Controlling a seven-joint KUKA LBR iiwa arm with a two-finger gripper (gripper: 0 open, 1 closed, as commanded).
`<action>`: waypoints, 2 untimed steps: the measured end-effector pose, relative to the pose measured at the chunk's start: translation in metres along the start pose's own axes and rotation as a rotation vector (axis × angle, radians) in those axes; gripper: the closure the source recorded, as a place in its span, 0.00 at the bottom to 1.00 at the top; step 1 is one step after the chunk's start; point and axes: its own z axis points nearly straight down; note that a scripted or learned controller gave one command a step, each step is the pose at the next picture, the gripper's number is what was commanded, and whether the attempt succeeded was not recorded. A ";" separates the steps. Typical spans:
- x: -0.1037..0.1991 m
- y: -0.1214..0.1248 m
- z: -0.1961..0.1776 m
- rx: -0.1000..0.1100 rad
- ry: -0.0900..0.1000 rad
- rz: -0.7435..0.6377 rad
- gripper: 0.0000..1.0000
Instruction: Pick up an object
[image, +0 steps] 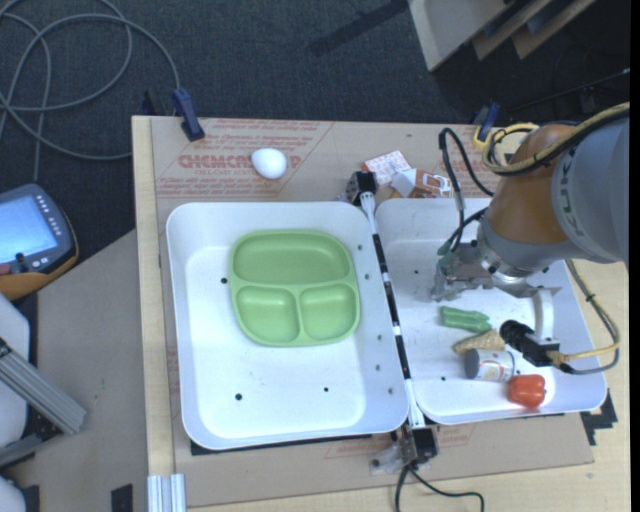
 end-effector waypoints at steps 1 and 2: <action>0.000 0.000 0.000 0.000 0.000 0.000 0.00; -0.008 -0.059 0.010 0.002 0.000 0.000 0.00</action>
